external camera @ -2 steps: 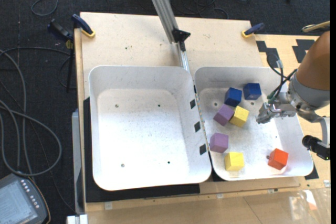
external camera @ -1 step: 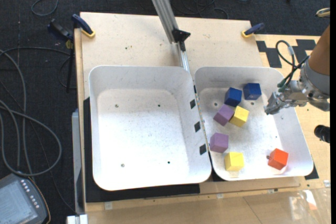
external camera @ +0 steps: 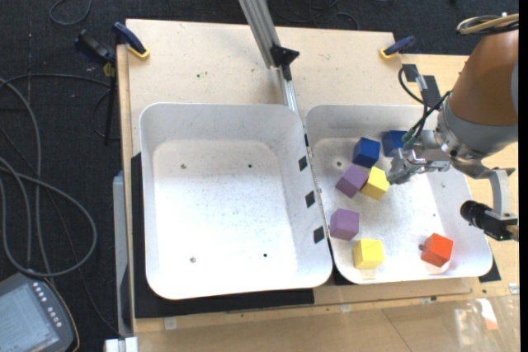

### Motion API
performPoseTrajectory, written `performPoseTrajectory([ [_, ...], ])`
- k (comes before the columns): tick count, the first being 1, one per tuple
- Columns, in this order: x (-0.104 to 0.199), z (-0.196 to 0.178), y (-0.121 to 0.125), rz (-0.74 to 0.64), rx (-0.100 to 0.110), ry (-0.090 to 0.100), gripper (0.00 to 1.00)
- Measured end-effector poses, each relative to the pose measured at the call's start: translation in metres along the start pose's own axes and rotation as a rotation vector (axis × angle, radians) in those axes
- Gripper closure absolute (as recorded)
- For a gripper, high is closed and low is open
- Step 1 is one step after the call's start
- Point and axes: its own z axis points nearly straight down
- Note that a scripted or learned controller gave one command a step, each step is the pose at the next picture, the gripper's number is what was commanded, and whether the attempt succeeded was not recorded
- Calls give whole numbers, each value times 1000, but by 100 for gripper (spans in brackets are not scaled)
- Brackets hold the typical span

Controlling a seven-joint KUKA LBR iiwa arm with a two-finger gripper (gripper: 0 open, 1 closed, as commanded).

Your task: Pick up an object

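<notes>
The right bin (external camera: 462, 260) holds several small blocks. A blue block (external camera: 367, 151) lies at the back, with a second blue block (external camera: 394, 141) partly hidden beside the gripper. A purple block (external camera: 353, 180) touches a yellow block (external camera: 375, 183) in the middle. Nearer the front lie another purple block (external camera: 345, 222), a yellow block (external camera: 368, 253) and an orange block (external camera: 437, 250). My gripper (external camera: 402, 169) hangs low in the right bin, just right of the middle yellow block. I see nothing held in it.
The left bin (external camera: 165, 128) stands beside the right one, sharing a raised middle rim. A slanted metal bar (external camera: 252, 0) runs from the top down to the bins' back edge. Clamps sit at the bench's back corners. Cables trail on the dark floor.
</notes>
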Motion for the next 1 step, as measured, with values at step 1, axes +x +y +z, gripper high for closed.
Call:
performPoseTrajectory([
  [1, 45, -10, -1, 0, -1, 1, 100],
])
